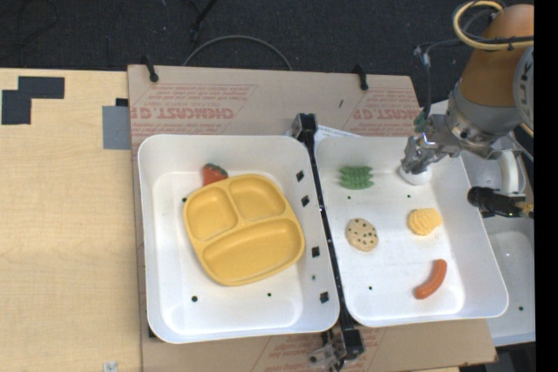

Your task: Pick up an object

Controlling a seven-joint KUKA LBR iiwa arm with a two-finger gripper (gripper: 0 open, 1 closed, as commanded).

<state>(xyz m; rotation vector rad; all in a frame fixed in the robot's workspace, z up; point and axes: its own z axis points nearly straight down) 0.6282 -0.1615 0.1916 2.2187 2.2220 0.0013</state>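
Observation:
The right bin [475, 296] holds a green leafy toy [355, 178], a chocolate-chip cookie [361, 234], a yellow corn-like piece [425, 222] and a reddish sausage [431, 279]. My gripper [418, 163] hangs low over the bin's far right part, to the right of the green toy and above the yellow piece. Nothing shows between its fingers. The left bin [166, 292] carries a yellow divided plate [244, 227], with a red and green toy [214, 173] tucked at its far left edge.
A black divider [316, 222] runs between the two bins. Cardboard [244, 104] lies under both, and a wooden bench top [61, 231] spreads to the left. The grey arm with its orange band [497, 65] comes in from the right.

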